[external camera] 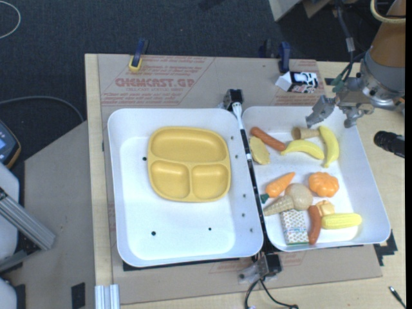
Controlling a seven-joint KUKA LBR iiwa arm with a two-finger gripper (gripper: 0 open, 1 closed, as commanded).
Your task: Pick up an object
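Note:
My gripper hangs open over the far edge of the right bin, its two grey fingers spread with nothing between them. Just below it lie two yellow bananas and a small tan piece. An orange sausage and a pale potato slice lie to their left. Lower in the bin sit a carrot, an orange pepper, an ice-cream cone, a corn cob, a red sausage and a small box.
The left bin holds a yellow divided plate. A black divider strip runs between the bins. A small black-and-white tag lies on the cardboard behind the right bin. Clamps stand at the bench's far edge.

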